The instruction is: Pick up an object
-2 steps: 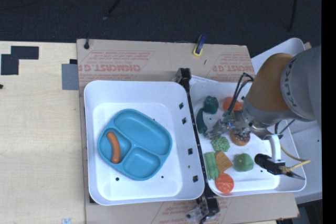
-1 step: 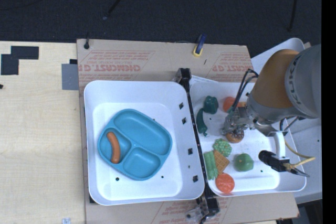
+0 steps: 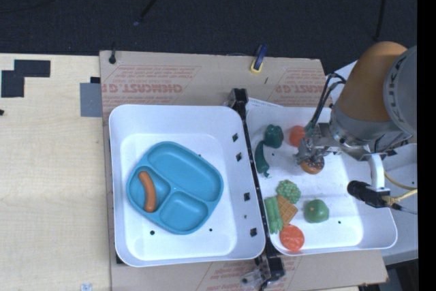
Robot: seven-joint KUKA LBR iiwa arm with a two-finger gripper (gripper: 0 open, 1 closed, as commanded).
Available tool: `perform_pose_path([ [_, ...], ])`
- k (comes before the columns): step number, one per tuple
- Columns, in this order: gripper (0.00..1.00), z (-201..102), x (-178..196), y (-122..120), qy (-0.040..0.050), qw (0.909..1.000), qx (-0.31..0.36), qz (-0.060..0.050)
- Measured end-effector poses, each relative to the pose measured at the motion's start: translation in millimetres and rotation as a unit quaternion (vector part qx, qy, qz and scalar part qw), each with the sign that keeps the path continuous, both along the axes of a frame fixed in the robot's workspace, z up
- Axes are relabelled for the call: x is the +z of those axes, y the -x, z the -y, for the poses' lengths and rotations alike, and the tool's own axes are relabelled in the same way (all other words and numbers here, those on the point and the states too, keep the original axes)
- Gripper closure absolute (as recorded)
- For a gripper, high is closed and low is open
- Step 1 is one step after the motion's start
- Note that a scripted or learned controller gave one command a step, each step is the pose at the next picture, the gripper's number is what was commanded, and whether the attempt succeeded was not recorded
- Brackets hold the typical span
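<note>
The grey arm reached in over the right bin, while the left bin held a blue divided tray with a sausage in one compartment. Its gripper sat low over a small brown-and-orange piece beside a red-orange one, so the reach-and-grasp step looked to be in hand; whether that hand was released or clenched could not be told. Next, a firm closure and a straight lift seemed called for.
</note>
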State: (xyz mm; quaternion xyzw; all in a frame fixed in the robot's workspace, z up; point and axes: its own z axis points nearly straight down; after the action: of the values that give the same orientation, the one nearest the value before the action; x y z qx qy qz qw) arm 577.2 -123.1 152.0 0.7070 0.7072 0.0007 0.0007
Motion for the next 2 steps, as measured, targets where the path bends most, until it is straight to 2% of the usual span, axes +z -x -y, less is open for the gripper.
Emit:
perform_pose_path([
  [2,1.00,8.2,77.4,-1.8,0.0000,1.0000,0.000,0.000],
])
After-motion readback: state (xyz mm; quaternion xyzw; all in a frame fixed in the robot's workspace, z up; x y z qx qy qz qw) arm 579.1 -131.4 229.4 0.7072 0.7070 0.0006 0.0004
